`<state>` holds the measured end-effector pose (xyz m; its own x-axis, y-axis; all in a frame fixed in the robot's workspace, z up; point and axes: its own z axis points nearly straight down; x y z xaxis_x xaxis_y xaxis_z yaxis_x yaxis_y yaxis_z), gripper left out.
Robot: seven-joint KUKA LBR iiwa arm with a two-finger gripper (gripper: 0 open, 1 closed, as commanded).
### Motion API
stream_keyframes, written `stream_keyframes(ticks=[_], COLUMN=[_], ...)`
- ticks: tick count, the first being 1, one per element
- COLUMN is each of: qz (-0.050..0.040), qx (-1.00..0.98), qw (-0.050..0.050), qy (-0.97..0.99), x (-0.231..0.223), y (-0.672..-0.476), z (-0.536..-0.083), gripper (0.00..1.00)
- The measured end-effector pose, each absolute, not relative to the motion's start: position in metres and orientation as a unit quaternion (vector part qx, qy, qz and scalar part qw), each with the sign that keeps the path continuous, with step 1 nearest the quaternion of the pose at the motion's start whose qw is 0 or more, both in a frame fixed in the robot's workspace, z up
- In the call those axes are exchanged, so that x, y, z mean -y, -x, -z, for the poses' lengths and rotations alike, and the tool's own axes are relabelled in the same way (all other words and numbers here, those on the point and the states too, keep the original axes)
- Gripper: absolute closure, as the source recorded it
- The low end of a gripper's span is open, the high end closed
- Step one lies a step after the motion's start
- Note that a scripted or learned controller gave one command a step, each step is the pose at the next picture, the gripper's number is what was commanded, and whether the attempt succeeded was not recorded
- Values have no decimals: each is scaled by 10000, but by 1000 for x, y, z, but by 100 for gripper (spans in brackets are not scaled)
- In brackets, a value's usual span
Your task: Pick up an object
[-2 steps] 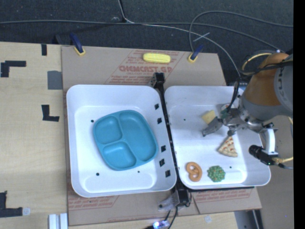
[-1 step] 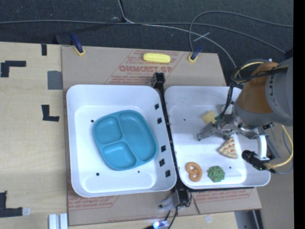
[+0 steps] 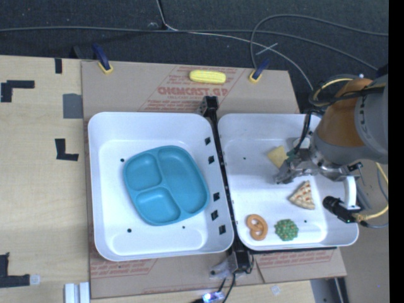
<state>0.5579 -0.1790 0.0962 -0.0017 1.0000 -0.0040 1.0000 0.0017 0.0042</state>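
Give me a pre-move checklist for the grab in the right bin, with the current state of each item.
1. Gripper over the right bin: ok.
2. Target close by: ok, the yellow cheese wedge lies just beside the gripper.
3. Something between the fingers: cannot tell, too dark and small.
4. Pizza slice apart from the gripper: ok, it lies just below and right of it.
5. Pretzel and broccoli out of the way: ok, both near the bin's front edge.
6. Blue plate in the left bin: ok, far from the arm.
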Motion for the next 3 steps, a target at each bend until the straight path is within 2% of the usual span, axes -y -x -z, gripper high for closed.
stream_keyframes(ticks=[1, 3], qz=[-10, -16], qx=[-7076, -7083], qw=[11, 24], qy=[-7066, -7059], x=[174, 157], y=[-550, -565], z=[-149, -259], gripper=[100, 100])
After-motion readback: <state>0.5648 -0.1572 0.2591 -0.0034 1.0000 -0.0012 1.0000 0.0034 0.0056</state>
